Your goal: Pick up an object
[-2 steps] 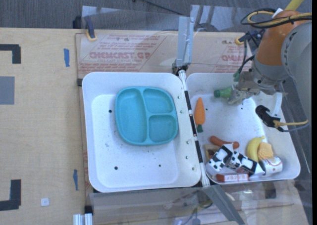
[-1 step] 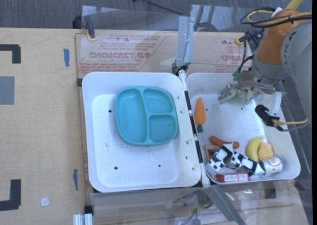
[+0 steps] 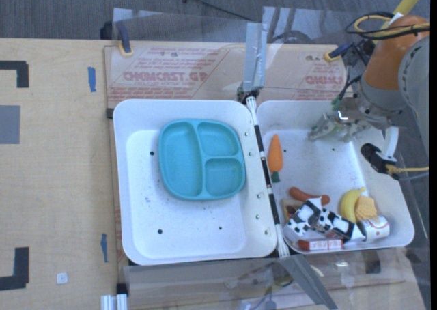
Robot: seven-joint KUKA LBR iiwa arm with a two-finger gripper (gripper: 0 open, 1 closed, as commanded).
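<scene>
A: Where's something to pick?
B: An orange plastic carrot (image 3: 274, 153) lies at the left wall of the right white bin (image 3: 300, 116); a yellow banana (image 3: 350, 203) sits nearer the front.
A: The jaws?
B: The gripper (image 3: 332, 126) hovers over that bin's back; whether its jaws are released or clenched, I cannot tell.

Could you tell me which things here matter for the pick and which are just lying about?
For the job: end effector; carrot; banana; toy cow; right bin.
Lying about: blue plate; left bin; cables.
</scene>
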